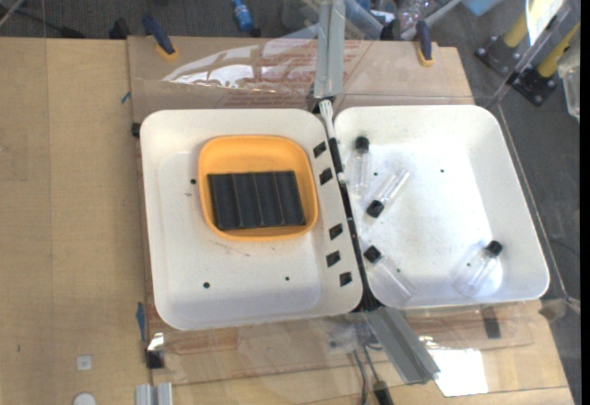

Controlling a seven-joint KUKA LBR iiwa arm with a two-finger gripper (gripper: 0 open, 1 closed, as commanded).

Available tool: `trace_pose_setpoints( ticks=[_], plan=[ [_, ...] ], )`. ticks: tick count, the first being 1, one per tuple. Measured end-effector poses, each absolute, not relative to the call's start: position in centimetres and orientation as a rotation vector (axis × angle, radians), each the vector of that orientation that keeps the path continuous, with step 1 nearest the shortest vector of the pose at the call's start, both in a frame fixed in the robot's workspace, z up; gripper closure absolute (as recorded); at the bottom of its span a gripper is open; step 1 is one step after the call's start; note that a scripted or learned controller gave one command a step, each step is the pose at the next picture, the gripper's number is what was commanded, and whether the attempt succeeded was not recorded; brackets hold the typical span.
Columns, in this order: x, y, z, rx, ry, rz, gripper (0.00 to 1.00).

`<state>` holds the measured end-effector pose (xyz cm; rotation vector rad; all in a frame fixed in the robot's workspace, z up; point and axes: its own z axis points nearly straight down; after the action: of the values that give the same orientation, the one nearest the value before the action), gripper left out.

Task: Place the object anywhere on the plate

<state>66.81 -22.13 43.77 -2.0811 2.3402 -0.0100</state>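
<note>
Orange, rounded-square plastic plate (259, 152) in the left shallow white bin (175, 283), left of frame centre, with a black ribbed rectangular block (256, 200) lying flat on it and inside its rim. Right shallow white bin (516, 200), touching the left one along the middle seam, holds four clear plastic vials with black caps (383, 196), scattered and lying on their sides.

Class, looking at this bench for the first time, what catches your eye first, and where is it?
The orange plate in the left bin stands out, with a dark ribbed block lying on it. In the right bin, several clear bottles with black caps lie scattered.
</note>
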Motion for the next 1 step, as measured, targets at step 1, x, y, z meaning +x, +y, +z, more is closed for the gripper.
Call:
trace_pose_setpoints(
  ticks=[1],
  plan=[
    [66.81, -22.11, 43.71, -2.482, 1.912, -0.009, 1.0]
  ],
)
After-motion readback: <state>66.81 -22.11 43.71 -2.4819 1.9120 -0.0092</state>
